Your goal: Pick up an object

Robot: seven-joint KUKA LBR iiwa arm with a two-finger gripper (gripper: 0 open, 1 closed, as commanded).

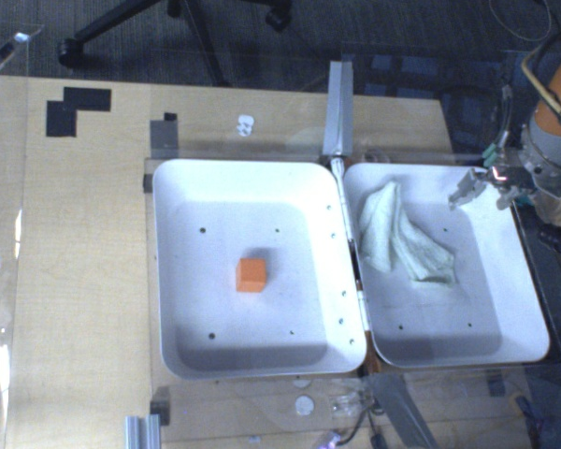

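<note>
camera view: orange block (251, 275) in left bin (178, 251); crumpled cloth (402, 237) in right bin (505, 307); gripper (475, 187) at right bin's far edge, jaw state unclear.

Orange cube (251, 275) in left bin (178, 251), crumpled cloth (402, 237) in right bin (505, 325)

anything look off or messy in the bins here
Nothing spilled or damaged. The white cloth in the right bin lies crumpled in a loose heap rather than flat, near that bin's left wall. The orange cube sits squarely in the left bin. The gripper hovers over the right bin's far right corner.
</note>
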